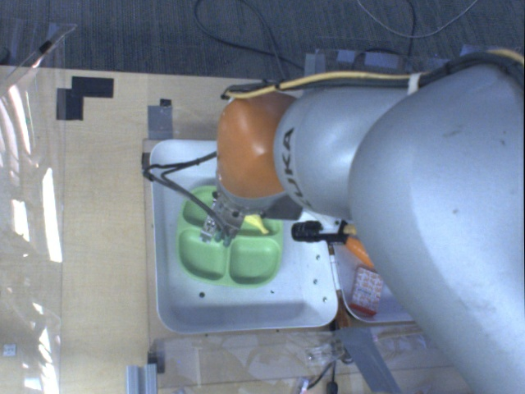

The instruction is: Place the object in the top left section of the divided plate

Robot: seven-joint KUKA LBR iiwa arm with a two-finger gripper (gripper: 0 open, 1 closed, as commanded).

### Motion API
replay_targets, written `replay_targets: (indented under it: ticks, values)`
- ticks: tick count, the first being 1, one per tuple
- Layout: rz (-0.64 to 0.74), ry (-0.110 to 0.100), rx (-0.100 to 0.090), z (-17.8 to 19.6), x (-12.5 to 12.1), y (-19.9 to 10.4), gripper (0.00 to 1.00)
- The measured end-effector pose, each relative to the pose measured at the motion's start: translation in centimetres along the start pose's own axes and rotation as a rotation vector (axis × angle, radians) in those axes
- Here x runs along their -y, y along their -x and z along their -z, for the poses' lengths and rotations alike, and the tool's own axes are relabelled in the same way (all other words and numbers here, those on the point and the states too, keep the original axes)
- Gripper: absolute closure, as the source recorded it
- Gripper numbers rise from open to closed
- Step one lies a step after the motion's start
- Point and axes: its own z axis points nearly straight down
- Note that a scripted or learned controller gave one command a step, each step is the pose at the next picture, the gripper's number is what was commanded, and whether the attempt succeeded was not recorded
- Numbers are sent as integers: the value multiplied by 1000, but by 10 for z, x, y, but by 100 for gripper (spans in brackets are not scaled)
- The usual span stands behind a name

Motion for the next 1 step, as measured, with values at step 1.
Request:
replay_targets:
  ticks: [1]
  values:
    - [7, -10, -12, 75, -31, 13, 100]
